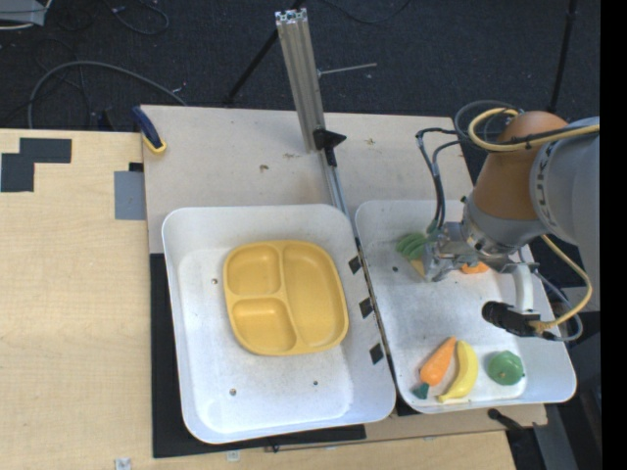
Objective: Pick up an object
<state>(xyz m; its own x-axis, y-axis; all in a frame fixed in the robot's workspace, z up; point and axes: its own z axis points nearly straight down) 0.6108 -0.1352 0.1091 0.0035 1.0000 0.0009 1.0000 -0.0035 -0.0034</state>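
My gripper (441, 263) is low in the right bin (446, 311), at its far side. A green item (411, 246) lies just left of it, touching or nearly touching. A small orange piece (474, 269) shows at the gripper's right side, partly hidden by it. Nothing can be seen held. Towards the bin's near right corner lie an orange carrot (438, 361), a yellow banana (461, 373) beside it, and a round green fruit (506, 368).
The left bin (196, 360) holds a yellow divided plate (285, 296). A metal post (302, 76) stands behind the bins. The grey arm and its cables (519, 189) hang over the right bin's far right part, with a black part (509, 316) above the bin floor.
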